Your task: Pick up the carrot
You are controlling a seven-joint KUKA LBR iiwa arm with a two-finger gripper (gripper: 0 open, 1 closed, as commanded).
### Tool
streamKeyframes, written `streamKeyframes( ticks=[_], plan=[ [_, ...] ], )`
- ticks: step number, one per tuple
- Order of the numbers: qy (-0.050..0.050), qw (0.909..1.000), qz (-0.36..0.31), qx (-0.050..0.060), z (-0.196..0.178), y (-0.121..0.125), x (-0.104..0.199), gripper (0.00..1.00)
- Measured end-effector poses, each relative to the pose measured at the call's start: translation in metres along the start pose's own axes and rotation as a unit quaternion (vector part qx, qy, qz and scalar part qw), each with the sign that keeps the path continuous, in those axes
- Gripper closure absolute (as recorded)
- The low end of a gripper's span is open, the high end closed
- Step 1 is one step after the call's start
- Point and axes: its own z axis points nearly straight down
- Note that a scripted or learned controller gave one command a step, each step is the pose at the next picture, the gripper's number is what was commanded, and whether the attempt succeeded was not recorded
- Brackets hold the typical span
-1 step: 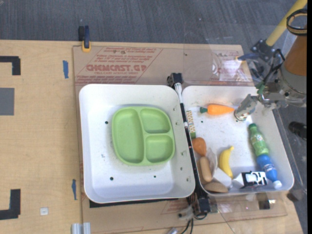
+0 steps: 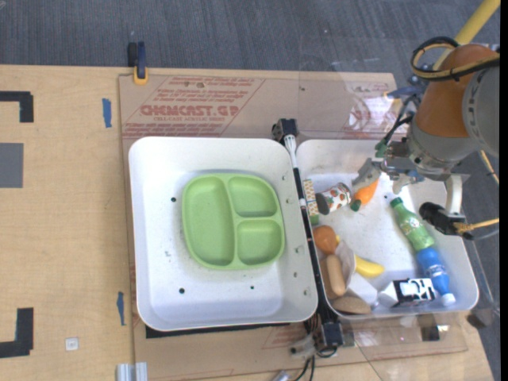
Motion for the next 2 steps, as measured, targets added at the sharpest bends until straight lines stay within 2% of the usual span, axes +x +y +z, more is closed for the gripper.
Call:
streamKeyframes(
  ticks=[1,2],
  plan=[
    [0.001,0.9891,0.147,0.0,0.042,0.011,-0.026,0.0],
    [-0.003,0.9895,0.144,-0.004,0.028,0.013,-0.027,1.0]
  ],
)
